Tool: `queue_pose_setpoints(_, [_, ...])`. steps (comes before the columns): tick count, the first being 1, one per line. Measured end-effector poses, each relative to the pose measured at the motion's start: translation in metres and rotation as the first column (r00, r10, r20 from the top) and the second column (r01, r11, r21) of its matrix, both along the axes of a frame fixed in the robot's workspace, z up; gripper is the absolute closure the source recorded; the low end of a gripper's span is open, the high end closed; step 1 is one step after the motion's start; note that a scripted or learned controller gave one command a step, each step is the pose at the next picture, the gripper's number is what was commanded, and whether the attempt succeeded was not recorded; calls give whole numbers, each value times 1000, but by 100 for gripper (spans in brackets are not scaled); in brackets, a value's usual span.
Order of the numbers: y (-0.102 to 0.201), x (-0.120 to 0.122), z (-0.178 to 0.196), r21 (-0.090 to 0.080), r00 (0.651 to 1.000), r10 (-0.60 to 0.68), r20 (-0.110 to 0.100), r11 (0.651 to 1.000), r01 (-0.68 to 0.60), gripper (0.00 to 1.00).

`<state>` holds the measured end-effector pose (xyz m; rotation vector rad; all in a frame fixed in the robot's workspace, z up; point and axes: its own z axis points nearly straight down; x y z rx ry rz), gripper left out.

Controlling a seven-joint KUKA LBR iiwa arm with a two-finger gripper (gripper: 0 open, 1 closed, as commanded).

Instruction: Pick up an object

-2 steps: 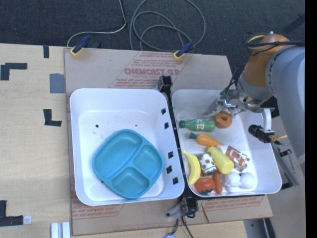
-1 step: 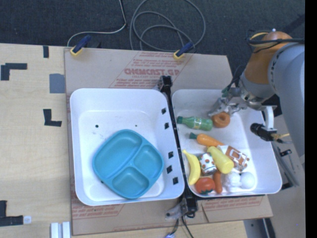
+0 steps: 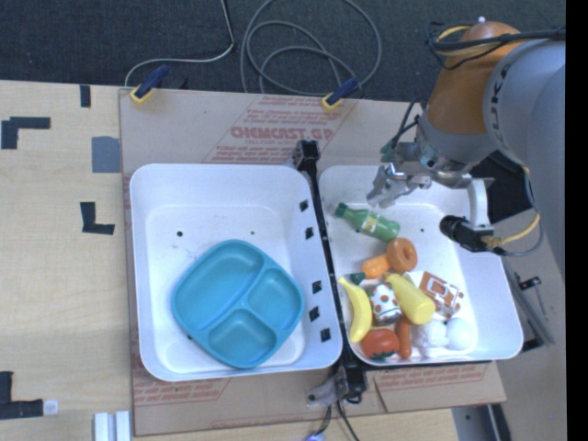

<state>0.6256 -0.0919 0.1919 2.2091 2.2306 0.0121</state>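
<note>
Green bottle (image 3: 366, 220) lies just below the tool (image 3: 386, 191), whose fingers are spread, holding nothing.

The right bin (image 3: 496, 274) held a heap of small toy foods. A green bottle (image 3: 366, 220) lay on its side toward 11 o'clock in the bin, apart from the others. At 5 o'clock from it sat an orange doughnut (image 3: 401, 254). Lower, a yellow banana (image 3: 357, 307) curved at the 8 o'clock side, a yellow bottle (image 3: 410, 299) lay tilted in the middle, and a red tomato (image 3: 378, 342) rested near 6 o'clock.
</note>
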Motion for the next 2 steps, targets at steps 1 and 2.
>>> queue_pose_setpoints(1, [-7,-2,-7,-4,1000,-8,-8,1000,8,0])
queue_pose_setpoints(2, [-20,-96,-108,-9,1000,-14,-6,1000,14,0])
